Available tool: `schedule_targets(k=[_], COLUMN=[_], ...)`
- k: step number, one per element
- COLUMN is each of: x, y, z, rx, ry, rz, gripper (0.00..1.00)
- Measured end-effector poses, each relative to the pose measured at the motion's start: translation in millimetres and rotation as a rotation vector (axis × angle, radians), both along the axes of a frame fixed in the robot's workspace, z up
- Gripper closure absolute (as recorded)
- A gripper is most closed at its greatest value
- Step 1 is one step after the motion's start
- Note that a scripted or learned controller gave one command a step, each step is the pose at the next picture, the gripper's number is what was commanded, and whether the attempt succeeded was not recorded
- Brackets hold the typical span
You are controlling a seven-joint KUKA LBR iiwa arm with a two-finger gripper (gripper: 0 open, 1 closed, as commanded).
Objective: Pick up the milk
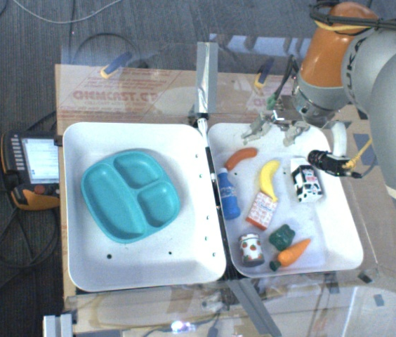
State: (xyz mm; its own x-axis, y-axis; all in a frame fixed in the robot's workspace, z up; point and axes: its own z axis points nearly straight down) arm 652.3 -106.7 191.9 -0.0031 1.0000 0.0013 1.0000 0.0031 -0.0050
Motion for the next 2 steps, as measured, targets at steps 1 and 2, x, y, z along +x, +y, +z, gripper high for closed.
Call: schedule_targets(k=[1, 2], x=[5, -59], y=[15, -48], z=[35, 3], rx=[0.000, -0.001], ry=[-0.001, 0.000], rz=[0.048, -0.077], gripper=[0.00, 0.00])
